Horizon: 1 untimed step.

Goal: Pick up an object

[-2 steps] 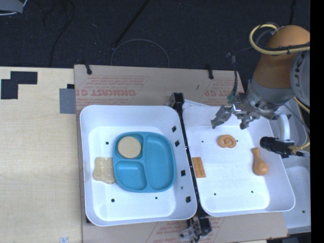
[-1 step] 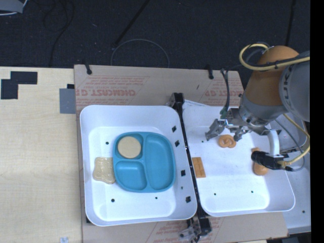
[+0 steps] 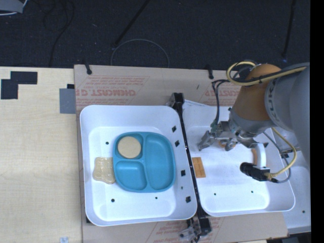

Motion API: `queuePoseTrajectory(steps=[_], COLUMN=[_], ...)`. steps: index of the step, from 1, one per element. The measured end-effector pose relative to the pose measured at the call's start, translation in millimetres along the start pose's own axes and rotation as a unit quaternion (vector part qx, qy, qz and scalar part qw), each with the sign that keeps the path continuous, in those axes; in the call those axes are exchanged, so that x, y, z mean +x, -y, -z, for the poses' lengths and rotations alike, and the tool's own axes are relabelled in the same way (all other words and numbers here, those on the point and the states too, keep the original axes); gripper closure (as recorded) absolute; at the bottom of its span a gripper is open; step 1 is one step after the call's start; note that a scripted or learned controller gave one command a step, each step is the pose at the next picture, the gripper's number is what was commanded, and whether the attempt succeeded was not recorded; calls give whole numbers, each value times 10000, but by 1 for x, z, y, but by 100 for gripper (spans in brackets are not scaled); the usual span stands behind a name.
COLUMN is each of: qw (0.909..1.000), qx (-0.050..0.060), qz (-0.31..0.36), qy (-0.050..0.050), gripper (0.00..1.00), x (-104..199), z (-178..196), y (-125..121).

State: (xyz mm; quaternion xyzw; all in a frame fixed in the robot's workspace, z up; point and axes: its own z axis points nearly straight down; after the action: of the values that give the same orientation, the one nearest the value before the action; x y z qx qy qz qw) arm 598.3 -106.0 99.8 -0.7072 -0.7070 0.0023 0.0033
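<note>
Two shallow white bins are set side by side on a cardboard sheet (image 3: 126, 87), the left bin (image 3: 86, 186) and the right bin (image 3: 243, 206) meeting along a black divider. In the left bin, a blue three-compartment plate (image 3: 157, 166) is laid flat, and a pale yellowish flat piece (image 3: 104, 170) is seen touching its left edge. A round tan disc (image 3: 128, 147) is held in the plate's far left compartment. In the right bin, a small orange-brown flat piece (image 3: 198, 167) is found near the left wall, apart from everything else. Just beyond it and to its right, the gripper (image 3: 217, 142) is positioned low over the right bin's far half; whether it is open or closed cannot be told, and nothing is seen held in it. Above it, the arm (image 3: 255, 103) is seen entering from the right, with a yellow cable (image 3: 240, 71) looped at its far side
</note>
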Motion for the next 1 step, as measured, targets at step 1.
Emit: queuePoseTrajectory(steps=[1], qw=[10000], qx=[-10], qz=[-25], qy=[2], gripper=[100], x=[-2], z=[13], y=[0])
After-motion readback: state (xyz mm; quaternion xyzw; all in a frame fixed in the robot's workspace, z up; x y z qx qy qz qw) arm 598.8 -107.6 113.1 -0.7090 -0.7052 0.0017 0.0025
